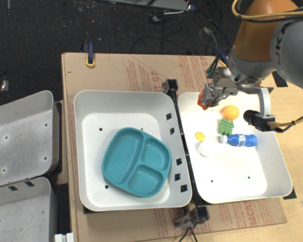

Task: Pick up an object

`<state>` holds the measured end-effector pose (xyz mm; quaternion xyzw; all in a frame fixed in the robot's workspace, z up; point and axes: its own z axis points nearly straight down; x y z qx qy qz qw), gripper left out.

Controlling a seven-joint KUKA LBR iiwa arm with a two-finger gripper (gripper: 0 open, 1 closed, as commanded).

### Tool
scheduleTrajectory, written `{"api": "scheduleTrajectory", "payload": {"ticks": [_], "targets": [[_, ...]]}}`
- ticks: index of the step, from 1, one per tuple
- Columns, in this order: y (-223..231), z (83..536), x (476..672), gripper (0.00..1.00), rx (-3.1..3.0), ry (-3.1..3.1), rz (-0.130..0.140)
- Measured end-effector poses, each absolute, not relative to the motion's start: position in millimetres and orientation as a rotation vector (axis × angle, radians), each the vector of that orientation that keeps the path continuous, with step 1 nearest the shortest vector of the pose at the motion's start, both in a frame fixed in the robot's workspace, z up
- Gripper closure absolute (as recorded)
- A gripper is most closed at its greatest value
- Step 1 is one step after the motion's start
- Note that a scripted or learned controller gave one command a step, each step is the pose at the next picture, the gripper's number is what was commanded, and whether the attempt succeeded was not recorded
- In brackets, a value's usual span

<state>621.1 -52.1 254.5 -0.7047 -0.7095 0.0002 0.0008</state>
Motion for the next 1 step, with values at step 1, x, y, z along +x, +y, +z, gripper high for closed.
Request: {"api": "scheduleTrajectory", "payload": {"ticks": [1], "targets": [[-0.1,253.9,626.2,1.0,-2.214,-2.23,-0.001]]}}
